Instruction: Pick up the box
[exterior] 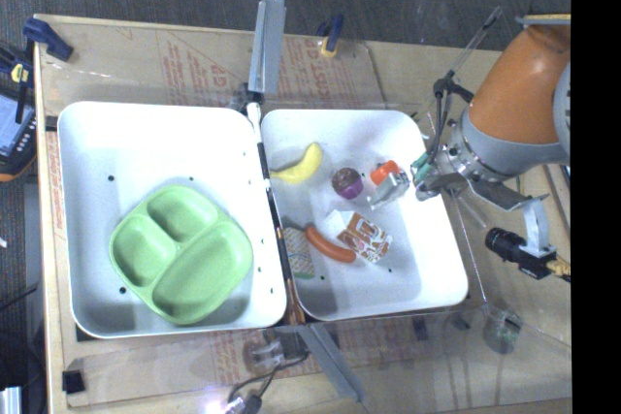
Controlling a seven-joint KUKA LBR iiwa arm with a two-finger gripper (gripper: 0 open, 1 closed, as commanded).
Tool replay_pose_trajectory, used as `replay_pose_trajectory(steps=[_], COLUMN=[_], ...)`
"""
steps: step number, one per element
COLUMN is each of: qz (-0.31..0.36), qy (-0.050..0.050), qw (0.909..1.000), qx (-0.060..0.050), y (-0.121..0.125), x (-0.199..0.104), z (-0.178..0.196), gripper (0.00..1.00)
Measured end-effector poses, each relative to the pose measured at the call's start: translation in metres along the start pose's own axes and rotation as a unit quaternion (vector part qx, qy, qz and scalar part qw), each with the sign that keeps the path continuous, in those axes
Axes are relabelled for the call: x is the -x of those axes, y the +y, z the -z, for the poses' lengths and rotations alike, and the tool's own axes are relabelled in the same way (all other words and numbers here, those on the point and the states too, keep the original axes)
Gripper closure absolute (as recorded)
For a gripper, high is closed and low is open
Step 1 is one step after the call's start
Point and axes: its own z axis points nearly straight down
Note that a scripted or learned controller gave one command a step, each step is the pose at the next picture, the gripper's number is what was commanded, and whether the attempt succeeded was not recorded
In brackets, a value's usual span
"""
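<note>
A: Camera view, left to right: we see the left bin (78, 208) holding a green divided plate (181, 253), which lies toward its near side.

B: Then in the right bin (441, 267) we see a yellow banana (301, 164) near the far left corner, a dark flat item (297, 253) against the left wall, and a red sausage (330, 244) just beside it.

A: We find the box (366, 238) (small, red and white, printed) flat on the bin floor, touching the sausage's right end. A purple round thing (346, 181) sits beyond it.

B: The gripper (388, 181) hangs over the bin's right part, near an orange-red bit (385, 172). We cannot tell how it stands; the box lies apart from it.
</note>
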Motion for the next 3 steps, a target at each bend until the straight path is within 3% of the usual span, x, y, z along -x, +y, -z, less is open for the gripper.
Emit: replay_pose_trajectory(steps=[1,2,3], qz=[0.044,0.038,0.041], qy=[0.0,0.001,-0.001], qw=[0.999,0.9993,0.9991], qx=[0.0,-0.001,-0.002], y=[0.054,0.078,0.078], x=[0.029,0.021,0.022], z=[-0.05,-0.165,-0.155], gripper=[0.0,0.0,1.0])
